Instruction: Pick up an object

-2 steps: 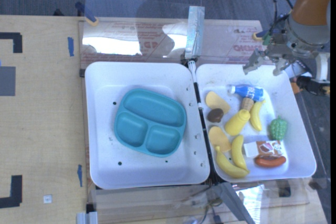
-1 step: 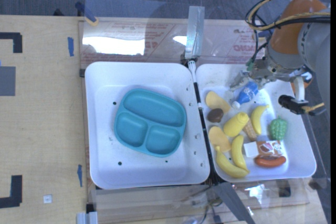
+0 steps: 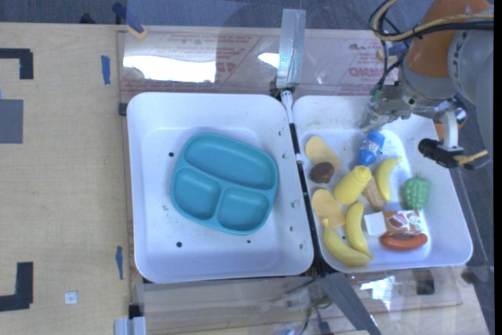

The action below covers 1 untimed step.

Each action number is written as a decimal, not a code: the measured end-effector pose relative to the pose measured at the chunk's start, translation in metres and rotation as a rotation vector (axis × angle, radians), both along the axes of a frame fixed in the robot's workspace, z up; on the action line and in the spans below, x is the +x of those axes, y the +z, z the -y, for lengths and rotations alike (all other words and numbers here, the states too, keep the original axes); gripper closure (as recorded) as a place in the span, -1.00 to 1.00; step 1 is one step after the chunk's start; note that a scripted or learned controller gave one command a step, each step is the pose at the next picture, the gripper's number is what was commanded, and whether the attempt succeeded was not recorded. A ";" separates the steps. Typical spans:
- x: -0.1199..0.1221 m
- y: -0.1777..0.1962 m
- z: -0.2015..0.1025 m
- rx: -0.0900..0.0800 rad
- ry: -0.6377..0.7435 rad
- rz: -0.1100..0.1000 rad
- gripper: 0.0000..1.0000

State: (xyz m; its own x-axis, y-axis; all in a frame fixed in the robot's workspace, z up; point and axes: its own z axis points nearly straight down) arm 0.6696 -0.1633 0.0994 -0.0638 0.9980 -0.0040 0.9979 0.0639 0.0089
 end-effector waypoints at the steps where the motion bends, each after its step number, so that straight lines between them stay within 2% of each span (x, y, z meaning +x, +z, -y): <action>1: -0.071 -0.012 0.032 0.000 0.292 -0.007 1.00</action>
State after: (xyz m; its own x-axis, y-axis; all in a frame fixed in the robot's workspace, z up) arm 0.5990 -0.1958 0.0874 -0.3484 0.9373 -0.0030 0.9373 0.3484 0.0022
